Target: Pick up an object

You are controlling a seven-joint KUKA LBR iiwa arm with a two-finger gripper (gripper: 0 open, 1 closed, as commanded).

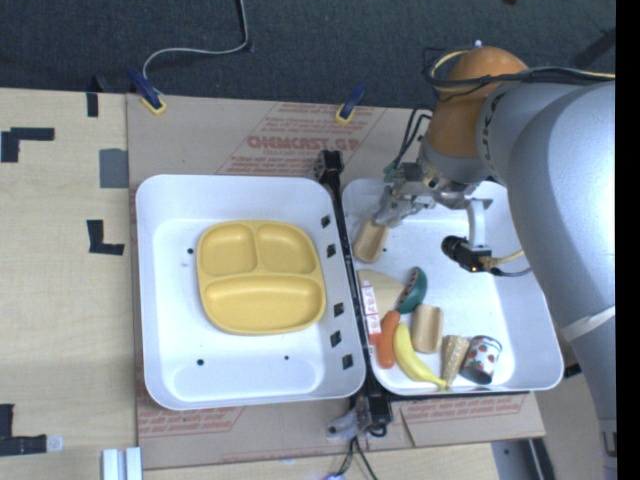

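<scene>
Right of centre in the frame, our gripper (388, 216) hangs over the right bin (520, 298), and we cannot tell its state. We judge the pickup not yet secured: a tan cylindrical block (370, 239) lies tilted just below the claw, by the bin's left wall. Next we would need a clean closure and lift; the block looks smooth and light.

Right bin (520, 308) rear open; toys (425, 333) crowd front-left.
</scene>
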